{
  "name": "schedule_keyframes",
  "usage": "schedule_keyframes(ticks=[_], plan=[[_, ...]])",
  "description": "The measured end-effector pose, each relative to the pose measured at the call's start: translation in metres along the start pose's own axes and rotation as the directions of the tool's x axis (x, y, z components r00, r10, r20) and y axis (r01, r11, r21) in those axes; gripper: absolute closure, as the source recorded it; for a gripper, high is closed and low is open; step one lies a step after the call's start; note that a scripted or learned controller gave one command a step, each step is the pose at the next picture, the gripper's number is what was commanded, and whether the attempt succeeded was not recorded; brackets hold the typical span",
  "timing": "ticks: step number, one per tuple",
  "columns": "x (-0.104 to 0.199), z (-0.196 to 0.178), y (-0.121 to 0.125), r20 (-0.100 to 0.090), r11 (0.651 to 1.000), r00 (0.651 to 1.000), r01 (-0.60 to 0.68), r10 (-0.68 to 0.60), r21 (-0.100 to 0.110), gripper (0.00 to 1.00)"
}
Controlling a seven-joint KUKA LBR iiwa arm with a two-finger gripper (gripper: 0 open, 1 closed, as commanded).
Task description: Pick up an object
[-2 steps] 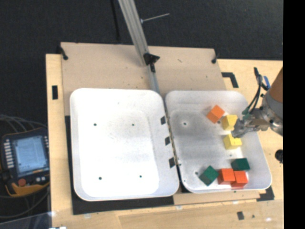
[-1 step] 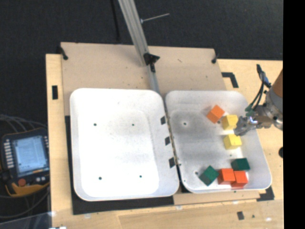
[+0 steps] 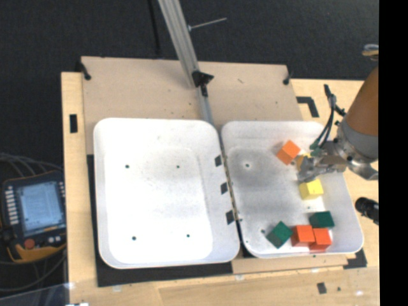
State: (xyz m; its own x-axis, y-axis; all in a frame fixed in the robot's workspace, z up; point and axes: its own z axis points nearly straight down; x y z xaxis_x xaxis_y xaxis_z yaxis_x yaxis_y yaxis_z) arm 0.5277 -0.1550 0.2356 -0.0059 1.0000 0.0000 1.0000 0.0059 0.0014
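Over right-hand shallow white plastic bin (image 3: 255, 190), near its 3 o'clock wall, grey two-finger gripper (image 3: 308, 168) hangs low. Small yellow cube (image 3: 311, 189) sits just beside tip at 6 o'clock; small orange cube (image 3: 289, 152) near at 10 o'clock. State of grasping part: cannot tell, blurred. Nothing seen held. Judgement: yellow cube nearest target; short shift toward 6 o'clock needed.

Wooden surface (image 3: 73, 190) carries two shallow white bins side by side: left bin (image 3: 115, 139), right bin (image 3: 255, 136), rims touching.
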Motion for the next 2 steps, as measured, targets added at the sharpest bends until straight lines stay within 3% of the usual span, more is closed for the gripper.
schedule_keyframes(ticks=[2], plan=[[0.103,0.000,-0.007,-0.003,1.000,1.000,0.002,-0.002,0.001,1.00]])
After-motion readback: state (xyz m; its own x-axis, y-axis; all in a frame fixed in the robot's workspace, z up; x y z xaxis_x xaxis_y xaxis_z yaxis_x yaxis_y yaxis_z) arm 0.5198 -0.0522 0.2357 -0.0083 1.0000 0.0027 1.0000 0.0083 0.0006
